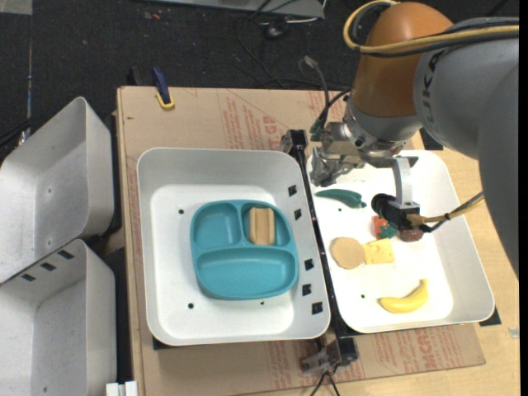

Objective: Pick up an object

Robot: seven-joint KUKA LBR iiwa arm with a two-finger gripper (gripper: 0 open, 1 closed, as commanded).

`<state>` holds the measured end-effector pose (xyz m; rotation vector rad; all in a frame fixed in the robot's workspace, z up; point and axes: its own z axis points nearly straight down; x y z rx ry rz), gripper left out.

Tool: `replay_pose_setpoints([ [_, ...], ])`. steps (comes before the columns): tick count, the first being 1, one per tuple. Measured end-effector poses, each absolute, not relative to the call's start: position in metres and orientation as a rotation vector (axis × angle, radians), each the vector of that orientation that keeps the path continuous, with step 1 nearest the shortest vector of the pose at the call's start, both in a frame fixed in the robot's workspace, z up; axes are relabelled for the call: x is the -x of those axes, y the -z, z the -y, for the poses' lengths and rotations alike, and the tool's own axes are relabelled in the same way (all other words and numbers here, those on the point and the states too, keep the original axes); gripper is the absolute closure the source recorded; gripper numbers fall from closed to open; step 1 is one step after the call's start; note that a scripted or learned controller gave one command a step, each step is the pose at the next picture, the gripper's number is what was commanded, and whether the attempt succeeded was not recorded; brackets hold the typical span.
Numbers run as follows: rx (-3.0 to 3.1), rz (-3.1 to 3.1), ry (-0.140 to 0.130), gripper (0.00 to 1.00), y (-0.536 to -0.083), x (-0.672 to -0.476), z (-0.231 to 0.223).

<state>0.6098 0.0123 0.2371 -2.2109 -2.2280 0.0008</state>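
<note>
My gripper [328,170] hangs over the far left corner of the right bin [462,246], just above and left of a dark green pepper-like piece [340,195]. Nothing shows between its tips. Lying lower in the same bin are a round tan biscuit [347,252], a yellow cheese wedge [379,252] touching it, and a yellow banana [404,298] near the front. A small red and orange item [380,224] peeks out, partly hidden by the robot's own hardware.
The left bin [165,304] holds a blue divided tray [243,250] with a tan bread-like block [261,224] in its upper right compartment. A black divider with clips [309,238] separates the two bins. The grey arm covers the upper right of the view.
</note>
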Motion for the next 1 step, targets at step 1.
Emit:
replay_pose_setpoints([
  [1,2.213,2.23,0.001,1.0,-0.2426,-0.6046,-0.0632],
])
